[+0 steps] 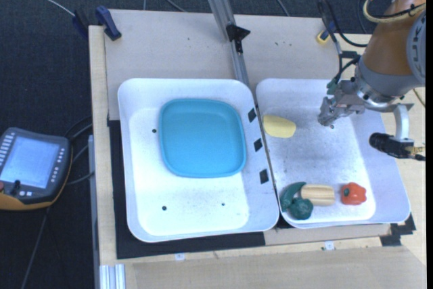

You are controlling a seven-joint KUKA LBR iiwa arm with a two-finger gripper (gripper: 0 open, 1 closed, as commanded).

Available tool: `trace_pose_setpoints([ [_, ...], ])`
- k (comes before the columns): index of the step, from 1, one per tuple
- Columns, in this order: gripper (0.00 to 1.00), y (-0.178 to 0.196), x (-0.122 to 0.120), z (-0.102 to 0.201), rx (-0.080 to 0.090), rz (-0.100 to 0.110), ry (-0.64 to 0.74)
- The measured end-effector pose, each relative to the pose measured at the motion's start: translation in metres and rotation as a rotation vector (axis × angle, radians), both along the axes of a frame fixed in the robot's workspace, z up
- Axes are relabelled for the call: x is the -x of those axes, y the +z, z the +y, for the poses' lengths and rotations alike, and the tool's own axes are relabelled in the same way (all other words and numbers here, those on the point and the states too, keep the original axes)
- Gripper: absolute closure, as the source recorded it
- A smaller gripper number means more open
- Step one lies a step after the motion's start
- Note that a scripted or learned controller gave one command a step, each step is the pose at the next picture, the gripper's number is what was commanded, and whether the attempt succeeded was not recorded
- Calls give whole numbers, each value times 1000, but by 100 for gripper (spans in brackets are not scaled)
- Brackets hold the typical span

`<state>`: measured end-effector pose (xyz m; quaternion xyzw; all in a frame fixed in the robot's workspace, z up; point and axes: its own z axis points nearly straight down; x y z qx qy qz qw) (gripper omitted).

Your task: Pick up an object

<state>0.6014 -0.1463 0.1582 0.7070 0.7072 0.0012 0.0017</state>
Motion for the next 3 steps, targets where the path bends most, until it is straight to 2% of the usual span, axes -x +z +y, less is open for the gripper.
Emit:
trace_pose_setpoints([
  [3,100,144,7,8,0,-1,0],
])
